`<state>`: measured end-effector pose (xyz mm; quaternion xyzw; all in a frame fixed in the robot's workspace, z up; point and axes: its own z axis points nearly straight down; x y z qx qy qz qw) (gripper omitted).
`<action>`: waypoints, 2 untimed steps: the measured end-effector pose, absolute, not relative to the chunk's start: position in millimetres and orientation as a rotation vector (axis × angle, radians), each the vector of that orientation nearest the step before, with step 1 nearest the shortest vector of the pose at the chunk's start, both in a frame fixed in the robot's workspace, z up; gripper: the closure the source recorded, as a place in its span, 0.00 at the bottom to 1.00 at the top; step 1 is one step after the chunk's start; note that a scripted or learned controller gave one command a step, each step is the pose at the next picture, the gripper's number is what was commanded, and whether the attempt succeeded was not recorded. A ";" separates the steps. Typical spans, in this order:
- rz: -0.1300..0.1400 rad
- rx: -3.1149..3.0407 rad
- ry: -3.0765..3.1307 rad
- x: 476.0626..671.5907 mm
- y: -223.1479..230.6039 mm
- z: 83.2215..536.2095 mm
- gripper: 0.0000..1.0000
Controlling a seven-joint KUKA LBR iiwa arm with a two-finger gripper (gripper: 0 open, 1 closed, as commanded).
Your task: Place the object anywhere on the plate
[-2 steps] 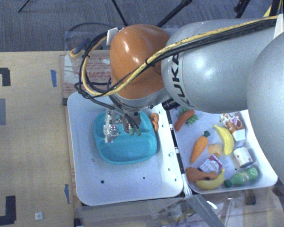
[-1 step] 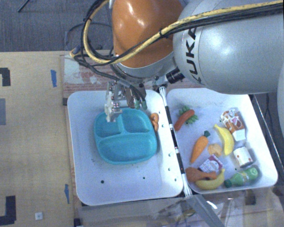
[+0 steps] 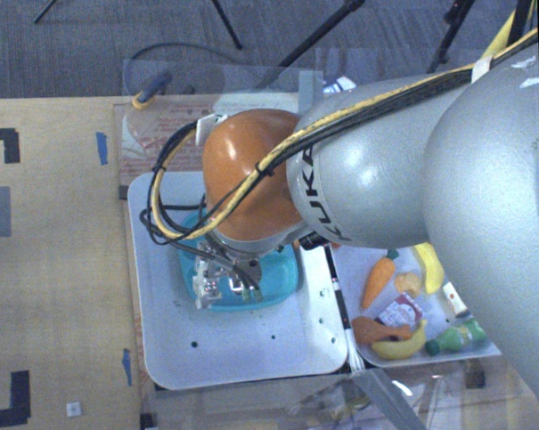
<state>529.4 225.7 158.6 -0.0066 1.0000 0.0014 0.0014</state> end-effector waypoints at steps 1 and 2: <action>0.011 -0.017 3.134 530.9 226.4 169.5 1.00; 0.002 -0.190 3.135 482.0 186.3 177.2 1.00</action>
